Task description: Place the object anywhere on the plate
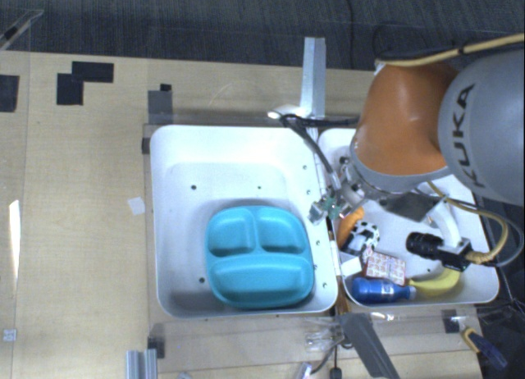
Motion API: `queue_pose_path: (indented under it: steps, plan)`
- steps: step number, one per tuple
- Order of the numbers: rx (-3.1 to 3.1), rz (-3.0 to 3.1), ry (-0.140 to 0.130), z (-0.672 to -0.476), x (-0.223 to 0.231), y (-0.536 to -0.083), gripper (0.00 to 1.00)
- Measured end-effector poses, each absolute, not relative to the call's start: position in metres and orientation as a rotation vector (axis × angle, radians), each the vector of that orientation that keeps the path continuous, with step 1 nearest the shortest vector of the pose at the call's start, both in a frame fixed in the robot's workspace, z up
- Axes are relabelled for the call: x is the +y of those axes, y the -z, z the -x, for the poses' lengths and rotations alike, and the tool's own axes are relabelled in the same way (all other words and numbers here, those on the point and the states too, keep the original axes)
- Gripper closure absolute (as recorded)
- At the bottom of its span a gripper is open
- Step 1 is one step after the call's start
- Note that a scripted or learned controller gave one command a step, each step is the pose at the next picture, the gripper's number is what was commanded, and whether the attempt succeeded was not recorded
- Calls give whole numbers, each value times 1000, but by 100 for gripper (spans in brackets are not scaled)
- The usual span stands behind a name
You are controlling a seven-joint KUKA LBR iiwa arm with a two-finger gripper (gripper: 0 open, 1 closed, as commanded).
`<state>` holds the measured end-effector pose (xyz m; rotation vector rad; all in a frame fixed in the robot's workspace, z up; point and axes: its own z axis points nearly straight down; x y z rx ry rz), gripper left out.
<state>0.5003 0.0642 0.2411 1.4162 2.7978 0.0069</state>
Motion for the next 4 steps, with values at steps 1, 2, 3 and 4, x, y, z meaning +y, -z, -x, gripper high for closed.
queue_pose_path:
  steps: [1, 2, 3, 4]
  plan:
    - [2673, -1644, -4, -488, 9, -184, 100]
    - [2674, -1643, -5, -488, 87, -185, 100]
    - [2773, -1469, -5, -488, 78, -185, 100]
    - [2909, -1172, -6, -525, 84, -185, 100]
